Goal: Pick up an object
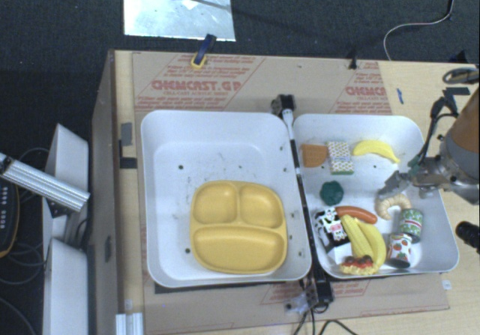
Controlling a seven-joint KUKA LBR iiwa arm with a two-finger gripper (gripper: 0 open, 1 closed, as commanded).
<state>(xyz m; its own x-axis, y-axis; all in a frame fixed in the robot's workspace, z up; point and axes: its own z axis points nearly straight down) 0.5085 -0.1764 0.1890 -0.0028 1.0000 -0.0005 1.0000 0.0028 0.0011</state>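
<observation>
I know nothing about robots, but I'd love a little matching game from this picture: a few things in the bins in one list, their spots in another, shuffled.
Things:
1. yellow divided tray
2. single banana
3. green ball
4. banana bunch

Places:
A. far end of the right bin, by its back wall
B. near end of the right bin, beside the red sausage
C. alone in the left bin
D. middle of the right bin, towards the divider between the bins

Pairs: 1-C, 2-A, 3-D, 4-B
</observation>
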